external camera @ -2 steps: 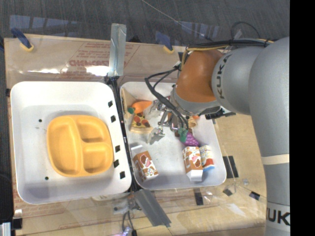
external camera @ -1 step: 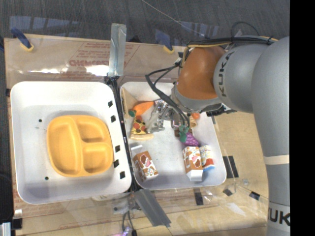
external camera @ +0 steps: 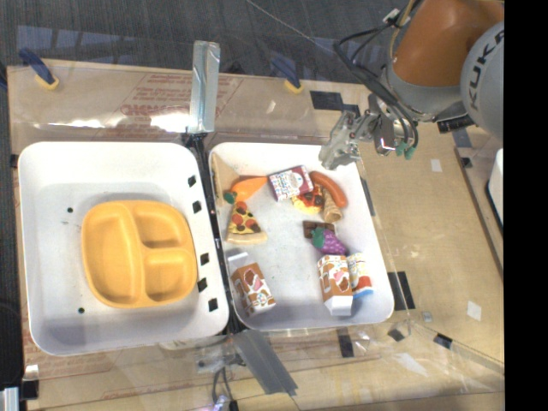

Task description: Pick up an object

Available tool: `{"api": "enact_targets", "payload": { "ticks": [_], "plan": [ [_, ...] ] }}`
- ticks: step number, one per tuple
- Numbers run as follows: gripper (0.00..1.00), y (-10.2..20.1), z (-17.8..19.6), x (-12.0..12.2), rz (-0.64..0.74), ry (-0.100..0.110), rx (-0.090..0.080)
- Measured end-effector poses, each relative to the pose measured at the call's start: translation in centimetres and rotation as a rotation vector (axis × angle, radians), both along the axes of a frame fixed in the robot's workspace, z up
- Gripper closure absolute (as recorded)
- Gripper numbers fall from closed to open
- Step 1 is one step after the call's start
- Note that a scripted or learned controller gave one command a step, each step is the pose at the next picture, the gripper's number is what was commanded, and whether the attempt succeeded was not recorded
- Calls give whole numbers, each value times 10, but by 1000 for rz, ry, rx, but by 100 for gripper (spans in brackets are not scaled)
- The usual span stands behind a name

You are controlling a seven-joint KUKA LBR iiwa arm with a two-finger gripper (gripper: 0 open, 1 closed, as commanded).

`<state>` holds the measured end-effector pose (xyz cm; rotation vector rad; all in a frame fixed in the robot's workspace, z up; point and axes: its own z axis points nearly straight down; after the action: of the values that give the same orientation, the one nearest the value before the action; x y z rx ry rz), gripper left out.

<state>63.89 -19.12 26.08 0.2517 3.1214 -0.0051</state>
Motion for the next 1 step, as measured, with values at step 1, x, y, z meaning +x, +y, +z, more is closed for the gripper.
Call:
{"api": "enact_targets", "payload": {
  "ticks": [1],
  "plan": [
    [100, 0, -77, -18, 734, 14, 4]
  ]
}}
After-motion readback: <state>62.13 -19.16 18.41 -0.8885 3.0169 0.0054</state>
